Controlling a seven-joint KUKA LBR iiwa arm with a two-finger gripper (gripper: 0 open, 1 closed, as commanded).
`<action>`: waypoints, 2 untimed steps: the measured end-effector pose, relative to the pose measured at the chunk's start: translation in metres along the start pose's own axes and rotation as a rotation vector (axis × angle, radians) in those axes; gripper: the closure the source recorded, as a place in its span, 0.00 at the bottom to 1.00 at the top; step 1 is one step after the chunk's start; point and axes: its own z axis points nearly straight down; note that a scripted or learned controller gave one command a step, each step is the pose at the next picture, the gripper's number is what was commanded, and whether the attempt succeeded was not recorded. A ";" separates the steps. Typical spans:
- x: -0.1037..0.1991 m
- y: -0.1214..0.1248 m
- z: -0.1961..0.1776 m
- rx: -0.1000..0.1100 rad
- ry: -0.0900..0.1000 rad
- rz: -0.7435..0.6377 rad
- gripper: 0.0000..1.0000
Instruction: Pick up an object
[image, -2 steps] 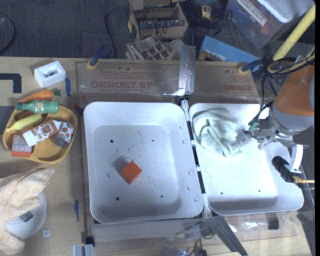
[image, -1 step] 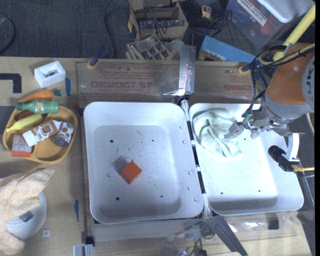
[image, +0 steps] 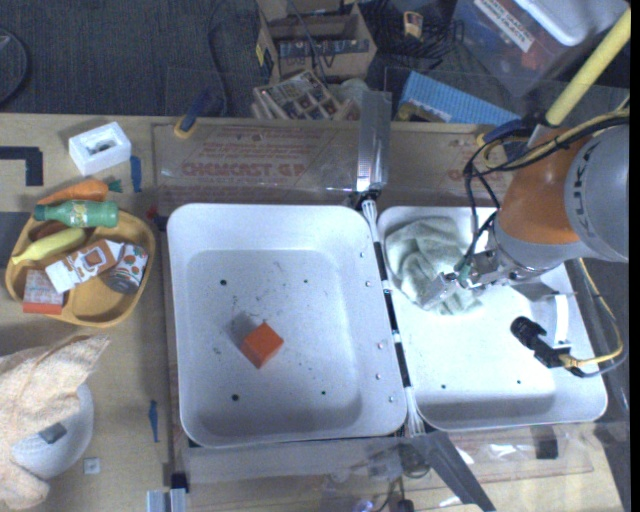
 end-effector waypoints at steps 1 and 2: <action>-0.002 0.001 -0.011 -0.005 -0.002 0.003 1.00; -0.002 0.001 -0.012 -0.006 -0.002 0.004 0.00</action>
